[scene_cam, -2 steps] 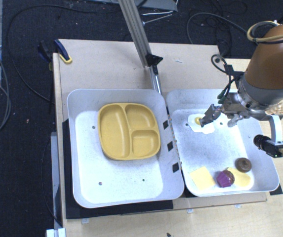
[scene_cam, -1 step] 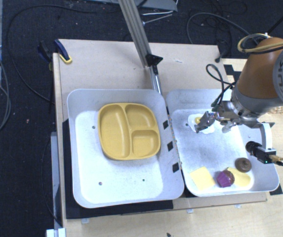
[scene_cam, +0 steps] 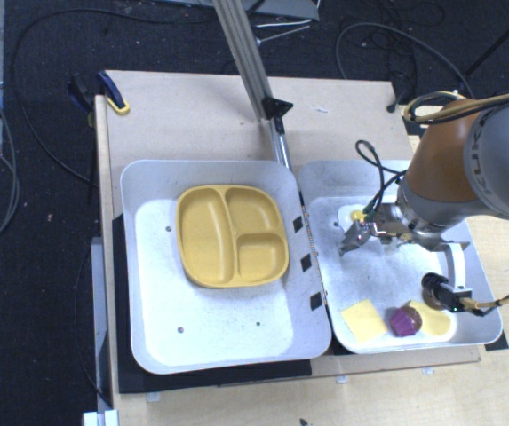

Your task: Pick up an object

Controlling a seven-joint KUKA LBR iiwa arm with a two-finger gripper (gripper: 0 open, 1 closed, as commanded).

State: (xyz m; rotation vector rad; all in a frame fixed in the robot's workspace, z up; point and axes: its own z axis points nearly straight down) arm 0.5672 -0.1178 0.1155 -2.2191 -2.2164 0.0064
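— Camera view: where's the gripper [scene_cam: 353, 238]?
— Low over the right bin [scene_cam: 325, 180]; I cannot tell how its jaws stand.
— And the objects?
— Yellow block [scene_cam: 364, 320] and purple object [scene_cam: 404, 320] lie near the front wall, apart from it. Yellow tray [scene_cam: 233, 235] sits in the left bin [scene_cam: 147, 256].

Two bins are sitting side by side on the bench, and I am reaching in from the right.

A divided plate [scene_cam: 233, 236] is lying in the left bin [scene_cam: 147, 327], toward its back. My gripper [scene_cam: 358, 236] is hanging over the back part of the right bin [scene_cam: 325, 180]. Along that bin's front edge a flat block [scene_cam: 364, 320] is lying left of a small round object [scene_cam: 404, 320], just beside it.
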